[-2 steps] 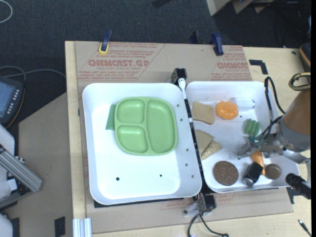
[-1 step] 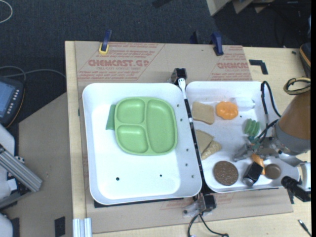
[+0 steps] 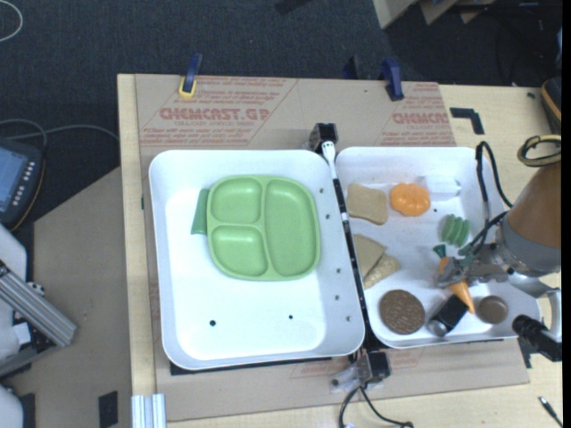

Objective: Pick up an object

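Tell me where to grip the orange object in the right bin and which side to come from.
Grip the orange object across its rounded middle, descending from straight above. It lies apart from the tan piece beside it, so fingers probably fit on both sides.

— What are the two bins made of, by the look of them?
— The left bin (image 3: 178,266) and right bin (image 3: 393,160) look like smooth white plastic with a faint sheen. The green divided tray (image 3: 264,226) is plastic too, but matt.
— And the counter (image 3: 143,123)?
— Pale wood at the edges, with matt brown paper or card (image 3: 223,105) printed in red laid over it.
— The small things?
— The orange piece (image 3: 409,199) is glossy. The brown disc (image 3: 402,311) looks rough and dull. The tan slab (image 3: 367,203) seems matt, slightly porous.
— The arm?
— A smooth grey casing (image 3: 531,255) and an orange band (image 3: 546,205) with a soft shine. The floor (image 3: 178,16) is dark, coarse carpet.
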